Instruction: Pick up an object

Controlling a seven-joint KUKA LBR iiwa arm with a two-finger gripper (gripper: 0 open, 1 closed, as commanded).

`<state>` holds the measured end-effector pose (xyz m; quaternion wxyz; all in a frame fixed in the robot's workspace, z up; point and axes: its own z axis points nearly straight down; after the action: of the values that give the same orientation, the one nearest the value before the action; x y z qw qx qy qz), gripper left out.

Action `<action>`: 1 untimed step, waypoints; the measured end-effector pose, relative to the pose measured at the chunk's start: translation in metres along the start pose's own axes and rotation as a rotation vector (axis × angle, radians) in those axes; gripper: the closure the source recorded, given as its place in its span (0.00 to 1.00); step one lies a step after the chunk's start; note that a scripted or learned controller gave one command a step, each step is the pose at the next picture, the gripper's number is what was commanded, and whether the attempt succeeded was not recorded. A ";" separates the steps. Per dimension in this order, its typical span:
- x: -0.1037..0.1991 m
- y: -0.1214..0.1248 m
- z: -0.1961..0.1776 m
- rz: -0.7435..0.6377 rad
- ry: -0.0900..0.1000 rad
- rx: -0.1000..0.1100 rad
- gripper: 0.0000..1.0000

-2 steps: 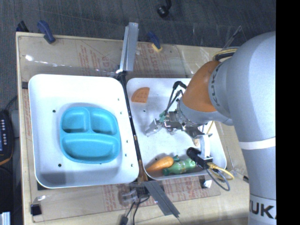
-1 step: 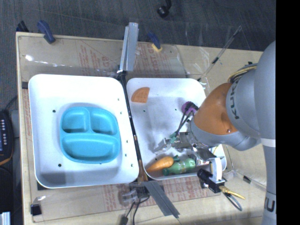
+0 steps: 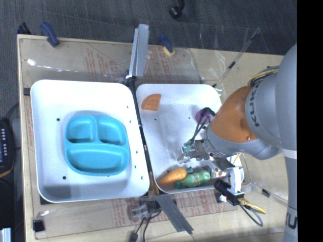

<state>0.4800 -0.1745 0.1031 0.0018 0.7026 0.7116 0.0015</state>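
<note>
A: Camera view, stock count, taken outward from the near rim of the right bin (image 3: 217, 92). First entry?

B: Item one: green bottle (image 3: 194, 179), lying on its side along that bin's near wall. Item two: orange carrot-shaped piece (image 3: 172, 175), touching the bottle's end on the side toward the divider, in the bin's near corner.

A: And the tool?

B: Item three: gripper (image 3: 194, 153), low over the bin floor just beyond the bottle and carrot. Whether its fingers are spread or pressed together cannot be told; the wrist hardware covers them. Nothing is seen pinched between them.

A: Behind it?

B: Item four: grey arm with orange band (image 3: 232, 122), covering the bin's outer side and reaching past its rim. Item five: small purple object (image 3: 204, 115), on the bin floor farther in, right against the orange band; its shape is partly hidden.

A: Far end of that bin?

B: Item six: flat tan-orange wedge (image 3: 151, 102), near the far corner next to the divider, well apart from the gripper.

A: Beside the right bin?

B: Item seven: left bin (image 3: 43, 100), touching it along the divider. Item eight: blue compartment tray (image 3: 96, 144), resting flat in the middle of the left bin, two small sections on its far side and one long section on its near side.
</note>
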 end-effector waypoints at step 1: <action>0.000 0.000 0.000 -0.001 0.000 0.000 0.00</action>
<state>0.4800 -0.1745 0.1030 0.0018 0.7023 0.7119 0.0014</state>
